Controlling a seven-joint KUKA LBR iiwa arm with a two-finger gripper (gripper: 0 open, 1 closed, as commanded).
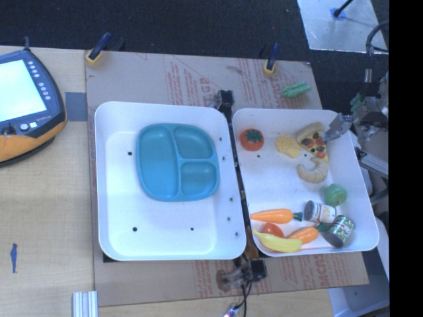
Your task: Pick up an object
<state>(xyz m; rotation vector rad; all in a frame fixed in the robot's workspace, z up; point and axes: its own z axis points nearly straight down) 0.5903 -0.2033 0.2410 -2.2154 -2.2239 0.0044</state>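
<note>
The right bin [264,177] holds several toy foods. A red tomato [251,139] sits at its far left, with a yellow piece [287,146], a pizza slice [312,139] and a curved beige piece [312,172] to its right. A green ball [334,194] sits lower. Along the near edge lie a carrot [272,215], a small bottle [320,212], a can [340,230] and a banana [277,244]. My gripper [334,128] reaches in from the right, low over the bin's far right rim, just right of the pizza slice.
The left bin [119,210] holds a blue divided plate [178,161]. A green toy [295,90] lies on the board beyond the right bin. A tablet [26,104] rests at the far left. Clamps [99,48] hold the board's far edge.
</note>
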